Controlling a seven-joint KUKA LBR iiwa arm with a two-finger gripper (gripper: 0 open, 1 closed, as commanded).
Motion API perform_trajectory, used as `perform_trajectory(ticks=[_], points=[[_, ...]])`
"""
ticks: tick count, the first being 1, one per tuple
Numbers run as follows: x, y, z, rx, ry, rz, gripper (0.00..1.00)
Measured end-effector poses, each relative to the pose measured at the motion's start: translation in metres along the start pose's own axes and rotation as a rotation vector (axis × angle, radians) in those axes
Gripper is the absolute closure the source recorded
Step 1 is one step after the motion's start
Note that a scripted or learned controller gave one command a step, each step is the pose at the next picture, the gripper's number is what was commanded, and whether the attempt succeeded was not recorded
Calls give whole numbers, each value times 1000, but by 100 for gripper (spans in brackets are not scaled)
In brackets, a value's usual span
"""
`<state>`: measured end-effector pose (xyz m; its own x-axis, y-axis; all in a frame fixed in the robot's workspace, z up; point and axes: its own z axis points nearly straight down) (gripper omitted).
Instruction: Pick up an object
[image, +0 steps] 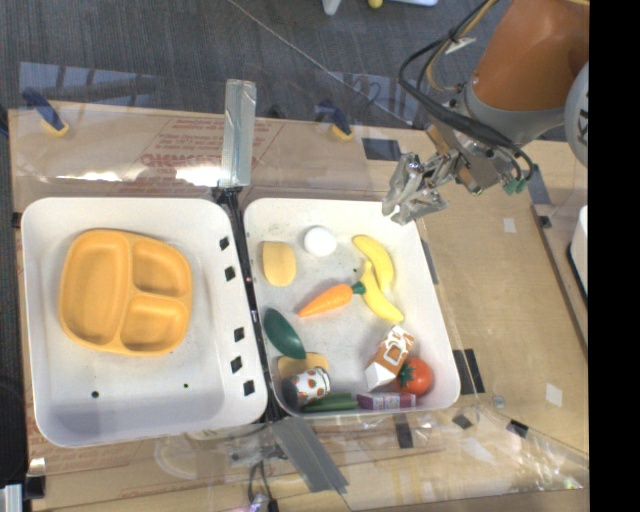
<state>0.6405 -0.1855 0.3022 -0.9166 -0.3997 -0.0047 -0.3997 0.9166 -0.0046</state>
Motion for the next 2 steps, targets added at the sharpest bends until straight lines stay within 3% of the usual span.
perform_trajectory(ticks=[1,2], points=[[-5,-27,23,-3,0,-410,100],[-13,-10,41,-7,3,-646,100]])
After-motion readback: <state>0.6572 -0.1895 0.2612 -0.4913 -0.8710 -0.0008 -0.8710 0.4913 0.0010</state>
